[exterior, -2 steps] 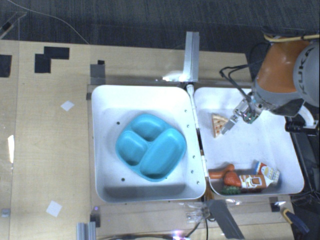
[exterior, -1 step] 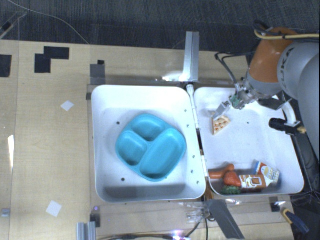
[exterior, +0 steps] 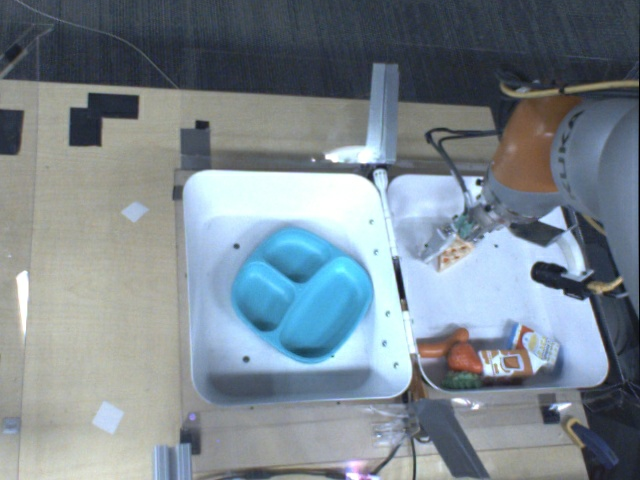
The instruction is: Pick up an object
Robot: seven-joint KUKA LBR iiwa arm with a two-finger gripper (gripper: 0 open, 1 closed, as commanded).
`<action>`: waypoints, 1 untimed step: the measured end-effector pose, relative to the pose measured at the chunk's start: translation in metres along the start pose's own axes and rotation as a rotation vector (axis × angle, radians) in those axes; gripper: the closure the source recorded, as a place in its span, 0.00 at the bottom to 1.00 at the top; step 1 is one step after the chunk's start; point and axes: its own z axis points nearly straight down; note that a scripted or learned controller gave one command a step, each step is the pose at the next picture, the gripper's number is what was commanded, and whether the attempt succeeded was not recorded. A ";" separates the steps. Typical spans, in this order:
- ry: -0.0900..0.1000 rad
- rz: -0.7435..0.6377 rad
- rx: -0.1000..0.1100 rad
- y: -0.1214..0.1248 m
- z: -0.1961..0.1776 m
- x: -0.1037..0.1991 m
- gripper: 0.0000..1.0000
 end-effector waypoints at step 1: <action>-0.006 -0.005 -0.007 0.003 -0.014 -0.001 1.00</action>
